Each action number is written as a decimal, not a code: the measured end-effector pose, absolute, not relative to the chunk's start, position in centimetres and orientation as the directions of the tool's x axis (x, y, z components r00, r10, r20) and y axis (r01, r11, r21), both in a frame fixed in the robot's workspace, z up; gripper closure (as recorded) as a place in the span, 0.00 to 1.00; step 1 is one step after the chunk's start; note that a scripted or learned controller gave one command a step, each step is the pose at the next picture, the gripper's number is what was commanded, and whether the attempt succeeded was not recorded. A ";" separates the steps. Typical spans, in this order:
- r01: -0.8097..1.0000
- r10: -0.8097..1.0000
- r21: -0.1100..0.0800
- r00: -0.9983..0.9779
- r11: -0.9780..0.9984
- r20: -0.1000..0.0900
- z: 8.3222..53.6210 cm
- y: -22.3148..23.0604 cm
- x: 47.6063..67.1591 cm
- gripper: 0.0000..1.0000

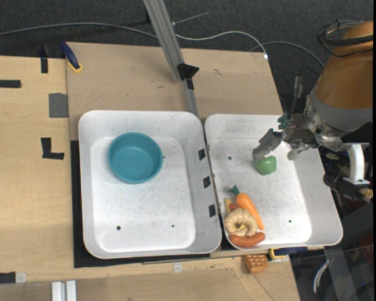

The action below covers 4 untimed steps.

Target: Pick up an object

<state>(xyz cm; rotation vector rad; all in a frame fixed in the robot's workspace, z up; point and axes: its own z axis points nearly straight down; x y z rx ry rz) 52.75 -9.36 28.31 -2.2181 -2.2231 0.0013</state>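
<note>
Gripper [279,144] is sitting in the upper middle of the right bin [313,231], with its two fingers spread apart and nothing between them. One finger slants down to the left, right above the little green object [266,164], the other pokes out toward the right. I can't tell if that left finger is actually touching the green thing or just hanging over it. The green piece looks like a small rounded toy, maybe a plastic pepper or apple, and it sits in the upper center part of the right bin, well apart from everything else. My guess is it's light, hard and smooth, so it'll probably want to squirt or roll out if the fingers close off-center; I'd go straight across its widest part, from above, with one finger on each side. Lower left corner of that same bin has a little heap: a toy carrot [249,207] with a green top, a cream-colored ridged thing [239,221] that looks like a pastry or shell, and a red-orange piece [245,239] tucked under it, all touching each other and jammed up by the bin wall. Those would be way more annoying to grab cleanly. The left bin [94,224] just has a teal bowl [135,157] sitting upright in its upper left area, nothing in it that I can see. The green one's the easy target here, imo.
</note>
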 end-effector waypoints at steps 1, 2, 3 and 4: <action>1.000 1.000 -0.001 -0.002 0.002 0.000 28.3 -9.4 52.7 0.00; 1.000 1.000 -0.007 -0.001 0.001 0.001 23.0 -8.4 52.3 0.00; 1.000 1.000 -0.008 -0.001 0.001 0.000 18.6 -8.3 52.2 0.00; 1.000 1.000 -0.009 0.000 0.000 0.001 13.3 -9.0 51.3 0.00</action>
